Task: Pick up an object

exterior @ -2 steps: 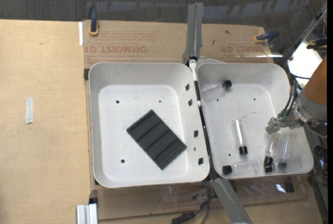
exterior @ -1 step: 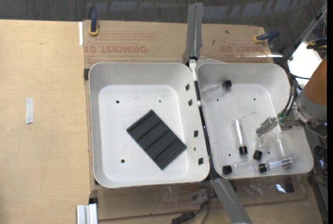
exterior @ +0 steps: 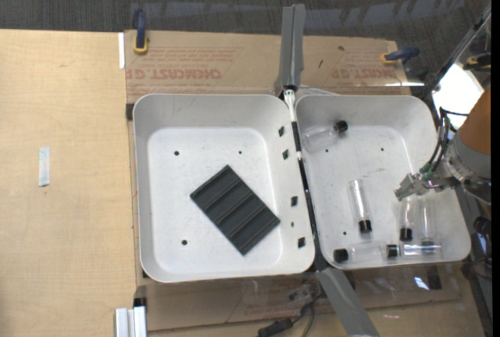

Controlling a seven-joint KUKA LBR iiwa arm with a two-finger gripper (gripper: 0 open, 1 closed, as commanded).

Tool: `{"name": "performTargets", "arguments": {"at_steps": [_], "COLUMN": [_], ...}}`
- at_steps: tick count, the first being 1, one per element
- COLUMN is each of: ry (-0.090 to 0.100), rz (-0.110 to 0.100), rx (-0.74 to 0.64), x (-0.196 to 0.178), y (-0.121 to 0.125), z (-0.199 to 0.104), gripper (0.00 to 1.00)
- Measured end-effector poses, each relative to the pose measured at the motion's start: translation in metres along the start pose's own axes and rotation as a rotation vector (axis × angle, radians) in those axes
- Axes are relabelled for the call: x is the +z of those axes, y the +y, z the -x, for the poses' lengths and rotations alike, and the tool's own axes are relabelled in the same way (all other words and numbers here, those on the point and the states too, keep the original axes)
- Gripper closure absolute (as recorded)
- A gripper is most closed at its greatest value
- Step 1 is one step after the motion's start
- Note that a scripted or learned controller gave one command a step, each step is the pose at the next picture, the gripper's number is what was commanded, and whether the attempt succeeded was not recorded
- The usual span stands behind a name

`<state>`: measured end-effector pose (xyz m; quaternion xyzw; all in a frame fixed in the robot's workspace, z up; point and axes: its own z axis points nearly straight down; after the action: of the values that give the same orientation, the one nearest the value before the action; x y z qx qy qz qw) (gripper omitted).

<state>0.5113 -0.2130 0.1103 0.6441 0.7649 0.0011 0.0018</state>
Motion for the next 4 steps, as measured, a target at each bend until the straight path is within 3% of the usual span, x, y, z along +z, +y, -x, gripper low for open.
{"name": "performTargets", "arguments": {"at_steps": [1,2,3,4], "ry": [0.0,0.0,0.0,-0.001], "rz": [-0.005,-0.007,-0.006,0.0], "rx": [0.099,0.185,0.185,0.176], "x": [-0.07,-0.03,-0.03,-0.005], "y": [0.061,0.11,0.11,0.154], "z": [-0.014,-0.085,-0.085,-0.07], "gripper": [1.0,1.0,0.0,0.0]}}
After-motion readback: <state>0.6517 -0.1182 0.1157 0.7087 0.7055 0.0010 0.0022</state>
